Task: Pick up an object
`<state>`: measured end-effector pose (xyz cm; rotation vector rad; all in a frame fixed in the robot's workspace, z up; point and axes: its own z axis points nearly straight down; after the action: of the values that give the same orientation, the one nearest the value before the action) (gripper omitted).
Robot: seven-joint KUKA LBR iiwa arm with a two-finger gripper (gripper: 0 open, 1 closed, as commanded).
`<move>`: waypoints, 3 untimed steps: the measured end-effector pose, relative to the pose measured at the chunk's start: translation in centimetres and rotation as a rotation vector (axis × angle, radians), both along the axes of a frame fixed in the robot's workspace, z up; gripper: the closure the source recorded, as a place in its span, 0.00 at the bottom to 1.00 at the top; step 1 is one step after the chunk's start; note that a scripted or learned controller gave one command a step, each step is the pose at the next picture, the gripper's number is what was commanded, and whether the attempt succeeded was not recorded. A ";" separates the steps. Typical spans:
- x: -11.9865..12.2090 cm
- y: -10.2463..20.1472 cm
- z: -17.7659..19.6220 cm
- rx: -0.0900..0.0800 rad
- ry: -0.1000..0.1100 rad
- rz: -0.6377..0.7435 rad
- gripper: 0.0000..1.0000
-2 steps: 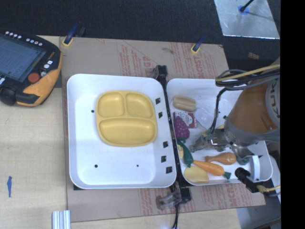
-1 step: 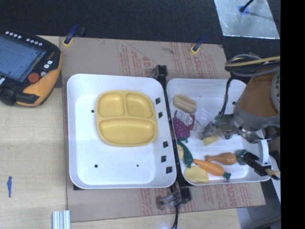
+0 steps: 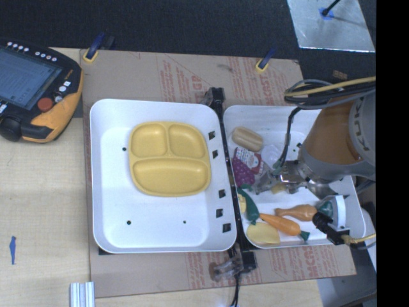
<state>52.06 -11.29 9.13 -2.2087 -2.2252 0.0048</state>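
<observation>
Objects to pick: I see them gathered in the right bin (image 3: 358,226) — a tan bread roll (image 3: 247,138) at the back, a purple grape packet (image 3: 245,167) below it, an orange carrot (image 3: 281,223), a second orange piece (image 3: 296,212) just behind it, a pale yellow piece (image 3: 262,235) at the front and a green item (image 3: 248,208) by the left wall.
End effector: it (image 3: 276,183) sits low in the right bin, just right of the grape packet; I cannot tell how it is set, nor whether it touches anything.
Arm: my grey arm (image 3: 339,139) reaches in from the right over that bin.
Left bin: it (image 3: 105,171) carries a yellow divided plate (image 3: 170,158).
Bench: a teach pendant (image 3: 35,91) lies at the far left of the bench (image 3: 38,197).
</observation>
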 end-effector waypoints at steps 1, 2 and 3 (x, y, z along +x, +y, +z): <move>7.4 1.6 1.4 -0.004 -0.010 0.000 0.00; 13.9 -0.8 4.0 -0.005 -0.013 0.000 0.00; 2.9 -4.2 -0.1 0.000 0.005 -0.008 0.00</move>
<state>54.92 -15.44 9.00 -2.2148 -2.2137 0.0108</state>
